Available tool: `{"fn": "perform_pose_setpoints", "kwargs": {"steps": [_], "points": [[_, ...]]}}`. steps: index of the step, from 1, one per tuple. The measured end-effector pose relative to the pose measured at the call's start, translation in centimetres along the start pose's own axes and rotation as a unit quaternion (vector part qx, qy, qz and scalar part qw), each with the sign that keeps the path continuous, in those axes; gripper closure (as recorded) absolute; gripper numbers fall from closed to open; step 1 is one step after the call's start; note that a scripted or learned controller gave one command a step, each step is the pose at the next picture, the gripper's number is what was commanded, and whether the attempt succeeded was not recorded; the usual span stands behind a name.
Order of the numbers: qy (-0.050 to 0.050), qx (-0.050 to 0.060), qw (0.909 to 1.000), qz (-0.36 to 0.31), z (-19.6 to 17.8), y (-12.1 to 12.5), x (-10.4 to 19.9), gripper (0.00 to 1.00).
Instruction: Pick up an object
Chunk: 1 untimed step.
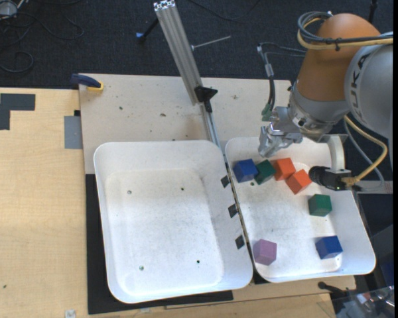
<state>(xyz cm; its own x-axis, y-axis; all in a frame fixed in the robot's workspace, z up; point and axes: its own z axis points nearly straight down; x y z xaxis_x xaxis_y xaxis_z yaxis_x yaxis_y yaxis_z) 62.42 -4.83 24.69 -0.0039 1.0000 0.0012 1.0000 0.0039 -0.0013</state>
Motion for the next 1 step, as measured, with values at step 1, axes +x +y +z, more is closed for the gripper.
{"fn": "perform_pose_setpoints", "kwargs": {"steps": [1], "points": [[0.000,0.000,1.0000,0.000,1.14,1.41,5.85,1.00]]}}
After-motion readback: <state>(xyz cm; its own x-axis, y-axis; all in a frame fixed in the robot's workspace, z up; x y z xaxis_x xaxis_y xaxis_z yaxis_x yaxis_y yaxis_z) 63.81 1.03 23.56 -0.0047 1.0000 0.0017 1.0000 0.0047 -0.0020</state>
